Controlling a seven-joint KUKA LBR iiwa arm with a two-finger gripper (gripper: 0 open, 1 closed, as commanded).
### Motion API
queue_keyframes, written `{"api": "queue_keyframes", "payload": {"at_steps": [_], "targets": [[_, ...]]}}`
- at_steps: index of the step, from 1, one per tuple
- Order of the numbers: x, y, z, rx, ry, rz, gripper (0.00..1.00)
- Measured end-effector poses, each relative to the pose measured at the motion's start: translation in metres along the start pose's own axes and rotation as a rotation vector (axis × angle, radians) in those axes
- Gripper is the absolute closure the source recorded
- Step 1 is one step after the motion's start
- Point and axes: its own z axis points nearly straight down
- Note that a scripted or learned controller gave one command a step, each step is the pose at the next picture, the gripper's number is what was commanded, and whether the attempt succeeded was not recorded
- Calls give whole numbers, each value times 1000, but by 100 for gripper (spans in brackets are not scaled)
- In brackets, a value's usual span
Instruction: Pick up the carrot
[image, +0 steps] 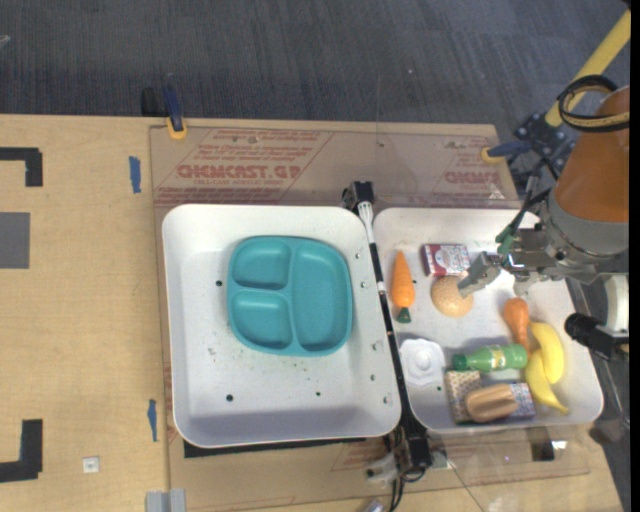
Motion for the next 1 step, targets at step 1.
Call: {"api": "queue_keyframes", "payload": {"at_steps": [1], "targets": [[-78, -9, 128, -5, 0, 130, 0]]}}
